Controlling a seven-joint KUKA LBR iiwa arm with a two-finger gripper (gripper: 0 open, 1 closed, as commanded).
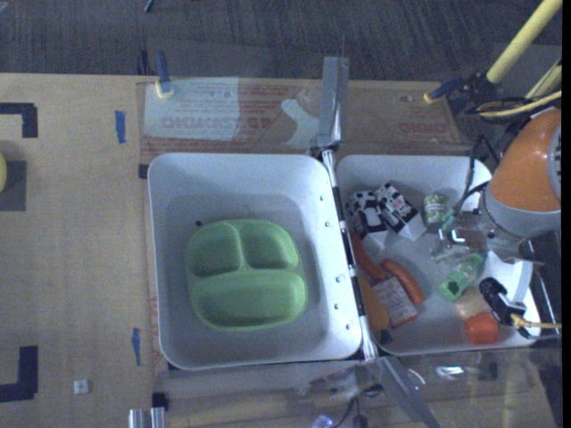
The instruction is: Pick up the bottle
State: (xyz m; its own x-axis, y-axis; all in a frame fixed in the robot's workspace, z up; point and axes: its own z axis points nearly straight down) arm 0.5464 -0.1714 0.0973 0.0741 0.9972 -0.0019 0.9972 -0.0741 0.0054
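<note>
The green divided plate [246, 273] sits alone mid-left bin [169, 185], clear of the work. In the right bin [406, 341], the pale green bottle [459, 276] lies toward the right wall, with the gripper [457, 232] poised just above it.

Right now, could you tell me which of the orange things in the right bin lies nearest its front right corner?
The small round orange ball, by the front right corner; the long orange sausage-shaped piece lies nearer the middle.

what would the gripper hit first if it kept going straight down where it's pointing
Most likely the clear bottle with the green cap, lying right under the gripper in the right bin; depth is hard to judge from this slant.
</note>
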